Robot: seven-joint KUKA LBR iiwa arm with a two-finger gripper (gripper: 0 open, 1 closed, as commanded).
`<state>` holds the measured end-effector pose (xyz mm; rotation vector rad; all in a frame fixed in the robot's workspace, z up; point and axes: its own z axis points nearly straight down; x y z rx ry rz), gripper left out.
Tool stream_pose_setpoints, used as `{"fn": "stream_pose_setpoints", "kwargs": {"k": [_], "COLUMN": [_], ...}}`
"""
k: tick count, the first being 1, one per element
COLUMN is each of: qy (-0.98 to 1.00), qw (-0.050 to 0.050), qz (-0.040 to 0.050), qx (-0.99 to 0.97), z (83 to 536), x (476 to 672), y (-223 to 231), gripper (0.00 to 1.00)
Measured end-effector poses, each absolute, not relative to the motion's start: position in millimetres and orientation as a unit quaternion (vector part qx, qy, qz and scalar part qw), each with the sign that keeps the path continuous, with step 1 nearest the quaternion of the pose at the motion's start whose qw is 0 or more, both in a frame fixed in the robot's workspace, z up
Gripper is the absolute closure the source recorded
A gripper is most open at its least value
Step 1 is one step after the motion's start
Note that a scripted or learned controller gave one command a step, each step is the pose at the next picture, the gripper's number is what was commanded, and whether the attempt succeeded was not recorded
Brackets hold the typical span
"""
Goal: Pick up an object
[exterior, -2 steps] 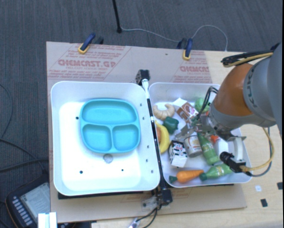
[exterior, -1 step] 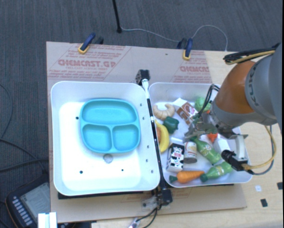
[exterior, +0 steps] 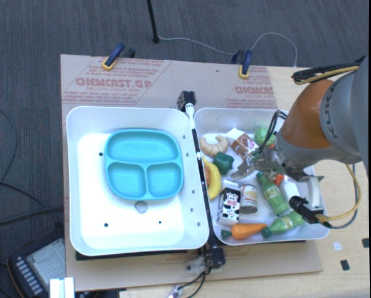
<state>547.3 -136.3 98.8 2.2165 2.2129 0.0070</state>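
Several toy foods crowd right bin (exterior: 205, 124); pincer (exterior: 252, 164) low over them near brown carton (exterior: 241, 144). Grip width: cannot tell. Reaching stage; next, closing squarely on one item.

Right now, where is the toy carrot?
The carrot lies at the near edge of the right bin, between the small milk carton and a green bottle.
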Motion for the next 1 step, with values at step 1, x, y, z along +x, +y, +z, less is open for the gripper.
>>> {"fn": "stream_pose_setpoints", "kwargs": {"k": [1], "qy": [0.707], "qw": [0.004], "qz": [0.0021], "qx": [0.708], "z": [108.2], "x": [547.3], "y": [-136.0], "gripper": [1.0]}}
